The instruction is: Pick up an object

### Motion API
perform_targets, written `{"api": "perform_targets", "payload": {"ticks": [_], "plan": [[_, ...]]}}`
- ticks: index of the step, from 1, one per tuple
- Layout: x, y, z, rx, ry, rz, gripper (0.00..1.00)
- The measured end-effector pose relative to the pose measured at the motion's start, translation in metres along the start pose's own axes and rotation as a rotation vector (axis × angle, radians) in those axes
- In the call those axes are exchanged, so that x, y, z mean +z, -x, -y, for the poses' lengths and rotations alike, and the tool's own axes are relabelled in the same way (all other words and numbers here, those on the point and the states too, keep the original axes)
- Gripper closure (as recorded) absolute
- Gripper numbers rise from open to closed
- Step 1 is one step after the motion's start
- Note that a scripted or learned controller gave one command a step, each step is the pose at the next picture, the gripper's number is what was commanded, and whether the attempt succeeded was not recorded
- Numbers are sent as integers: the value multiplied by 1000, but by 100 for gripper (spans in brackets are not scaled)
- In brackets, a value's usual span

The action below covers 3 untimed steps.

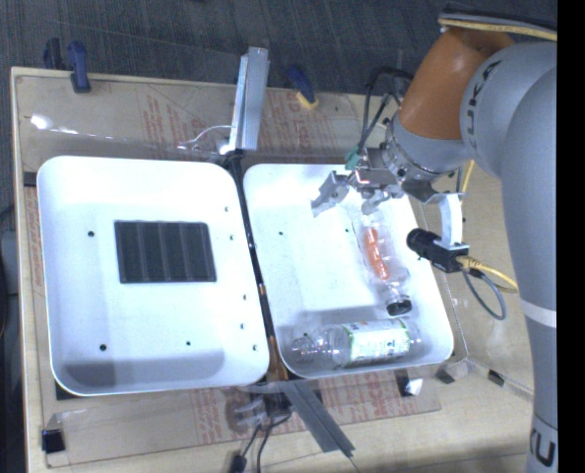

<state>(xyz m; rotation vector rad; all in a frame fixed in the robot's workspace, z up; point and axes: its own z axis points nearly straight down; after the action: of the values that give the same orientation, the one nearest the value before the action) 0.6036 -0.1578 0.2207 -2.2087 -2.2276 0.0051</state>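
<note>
My gripper [349, 198] hangs over the far part of the right bin [292, 264], open, with nothing between its fingers. Just below and to the right of it lies a clear bottle with orange contents [377, 252], its black cap [399, 306] pointing toward the near side. A second clear bottle with a green and white label [357, 344] lies on its side along the bin's near wall. In the left bin [76, 304] a flat black ridged block [164, 251] rests near the middle.
The two bins meet at a dark seam [253, 264]. A grey metal post [248, 97] stands behind that seam. Blue clamps [76, 62] hold the board at the back edge.
</note>
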Motion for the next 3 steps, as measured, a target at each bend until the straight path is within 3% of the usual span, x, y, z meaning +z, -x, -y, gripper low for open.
{"api": "perform_targets", "payload": {"ticks": [1, 2, 3], "plan": [[16, 51, 34, -31, 2, 0, 0], [45, 52, 8, -50, 2, 1, 0], [17, 51, -10, -199, 4, 2, 0]]}}
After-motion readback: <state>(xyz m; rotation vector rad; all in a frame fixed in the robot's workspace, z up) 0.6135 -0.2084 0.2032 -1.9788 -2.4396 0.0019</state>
